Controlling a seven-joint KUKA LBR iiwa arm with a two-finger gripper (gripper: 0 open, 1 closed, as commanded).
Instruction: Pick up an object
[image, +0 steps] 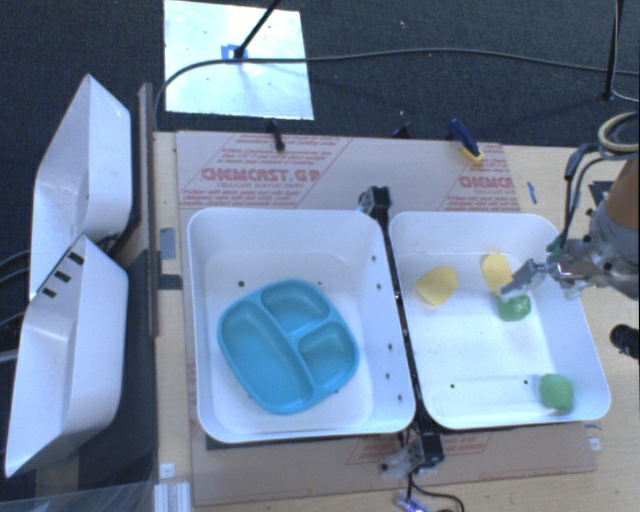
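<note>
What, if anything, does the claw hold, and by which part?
Cannot be told: the claw sits right at a green object, but no grip shows.

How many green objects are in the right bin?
2. One green object lies near the bin's right wall, right at the gripper. The other green object sits in the near right corner. The arm may hide more.
</note>
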